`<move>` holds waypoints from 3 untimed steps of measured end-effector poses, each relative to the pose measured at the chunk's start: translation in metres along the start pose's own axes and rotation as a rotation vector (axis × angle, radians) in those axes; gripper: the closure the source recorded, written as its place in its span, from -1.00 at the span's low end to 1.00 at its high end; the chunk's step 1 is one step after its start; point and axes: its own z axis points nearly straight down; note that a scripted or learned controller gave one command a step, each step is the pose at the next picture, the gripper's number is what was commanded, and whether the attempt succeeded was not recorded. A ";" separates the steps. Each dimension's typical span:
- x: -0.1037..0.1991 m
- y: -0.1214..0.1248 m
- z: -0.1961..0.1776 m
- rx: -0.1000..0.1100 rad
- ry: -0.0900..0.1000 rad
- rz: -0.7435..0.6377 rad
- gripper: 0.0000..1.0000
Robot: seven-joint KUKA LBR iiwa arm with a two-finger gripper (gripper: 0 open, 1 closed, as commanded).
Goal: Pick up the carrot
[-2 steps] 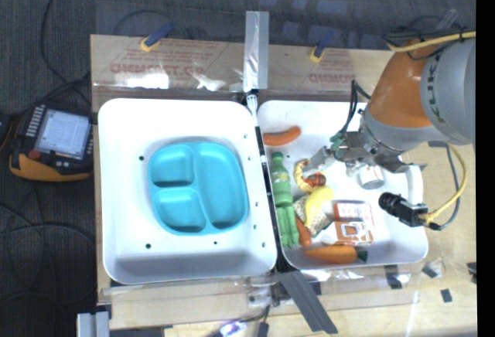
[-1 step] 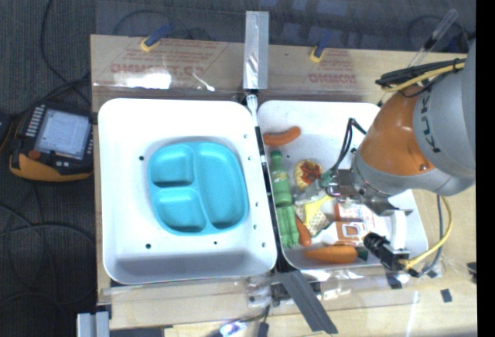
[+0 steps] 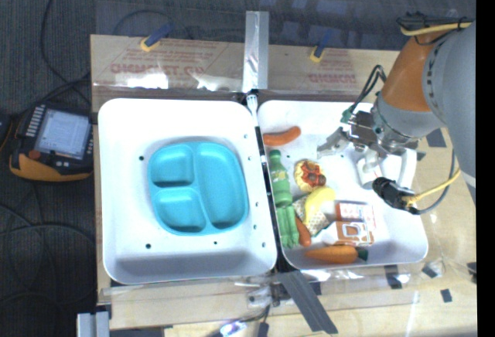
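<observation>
carrot [image 3: 332,253] | right bin's near edge | well apart from claw [image 3: 371,161] | claw state unclear

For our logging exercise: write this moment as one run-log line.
task: pick up carrot | carrot: near edge of right bin, untouched | pincer: above bin's far right, away from carrot | status: not yet grasped

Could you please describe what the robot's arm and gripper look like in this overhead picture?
The arm is a thick, rounded grey body with an orange band above the wrist. Below the band sits a compact gripper of grey and silver metal parts with white blocks. A black connector hangs beneath it, and a yellow cable loops from there back toward the arm. A thin black cable arcs beside the orange band.
</observation>
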 end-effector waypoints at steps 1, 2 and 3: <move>-0.031 -0.012 0.003 0.002 0.002 0.093 -1.00; 0.043 0.027 0.072 -0.012 0.002 0.083 -1.00; 0.043 0.028 0.072 -0.013 0.001 0.082 -1.00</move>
